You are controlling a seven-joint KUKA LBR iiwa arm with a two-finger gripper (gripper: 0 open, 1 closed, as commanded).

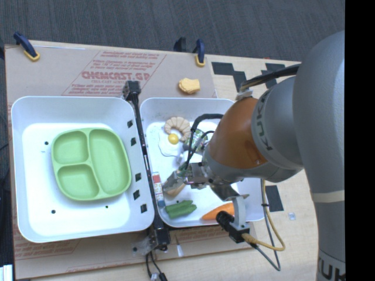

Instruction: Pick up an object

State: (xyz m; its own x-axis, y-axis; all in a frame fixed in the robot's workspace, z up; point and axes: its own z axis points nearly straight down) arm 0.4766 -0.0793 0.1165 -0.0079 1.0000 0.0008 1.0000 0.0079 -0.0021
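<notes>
over the right bin (153, 113), the arm (275, 133) reaches down with its gripper (179, 183) low near the bin's front left part; whether its jaws are parted or closed cannot be told. a fried egg toy (170, 142) and a beige piece (177, 125) lie toward the bin's back, a green pod (179, 209) and an orange carrot (217, 213) at its front. left of that bin, the left bin (20, 157) holds a green divided plate (91, 164). behind the right bin, a yellow piece (188, 86) rests on cardboard (70, 69).

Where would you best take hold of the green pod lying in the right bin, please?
Probably across the middle of the green pod, closing on its long sides from straight above. It lies flat and elongated near the right bin's front wall, apart from the orange piece.
</notes>
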